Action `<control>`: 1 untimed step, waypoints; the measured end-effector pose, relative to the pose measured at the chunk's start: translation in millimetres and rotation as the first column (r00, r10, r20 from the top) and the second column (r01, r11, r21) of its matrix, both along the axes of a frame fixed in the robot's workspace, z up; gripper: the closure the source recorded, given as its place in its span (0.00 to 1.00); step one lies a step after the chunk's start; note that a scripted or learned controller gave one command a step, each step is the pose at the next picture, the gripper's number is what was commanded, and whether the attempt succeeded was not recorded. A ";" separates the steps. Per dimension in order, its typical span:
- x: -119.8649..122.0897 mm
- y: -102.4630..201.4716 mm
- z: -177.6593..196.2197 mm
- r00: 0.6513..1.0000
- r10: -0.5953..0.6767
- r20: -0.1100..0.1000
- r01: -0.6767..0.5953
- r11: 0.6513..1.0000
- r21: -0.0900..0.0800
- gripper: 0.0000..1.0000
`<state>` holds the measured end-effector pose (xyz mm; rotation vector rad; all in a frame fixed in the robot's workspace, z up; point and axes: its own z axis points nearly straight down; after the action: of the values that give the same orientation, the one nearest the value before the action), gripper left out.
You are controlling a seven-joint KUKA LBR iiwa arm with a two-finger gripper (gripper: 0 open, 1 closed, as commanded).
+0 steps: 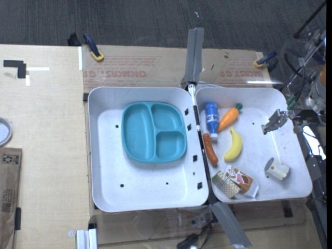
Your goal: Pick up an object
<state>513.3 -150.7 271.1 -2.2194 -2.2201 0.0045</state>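
The fingers (273,121) hang over the right side of the right bin (259,95), pointing down and to the left, and they look parted a little with nothing between them. At this size I would not swear to how wide the gap is.

From where they sit, the closest thing is the small white cup (277,170), lying on its side near the bin's near right corner, almost straight toward the near edge from the fingers. It lies tipped, with its mouth toward the left, so its long axis runs roughly left to right.

The other candidates are all to the left of the fingers. The banana (234,145) lies with its length running far to near, curving slightly. Beyond it, the carrot (229,119) slants up to the right, the blue bottle (211,118) stands along the bin's left wall, and the sausage (209,148) lies just near of the bottle. A crumpled carton (234,183) sits at the near edge.

The left bin (104,154) carries a blue divided plate (154,132), well apart from the fingers.

My guess is the cup is the easiest reach: a short move toward the near side, then down.
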 end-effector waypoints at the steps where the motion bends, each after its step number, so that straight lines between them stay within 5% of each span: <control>1: 48.5 9.3 -127.6 0.999 -0.038 0.000 0.038 0.999 0.000 0.00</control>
<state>561.8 -141.4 143.5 -2.2609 -2.1778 0.0039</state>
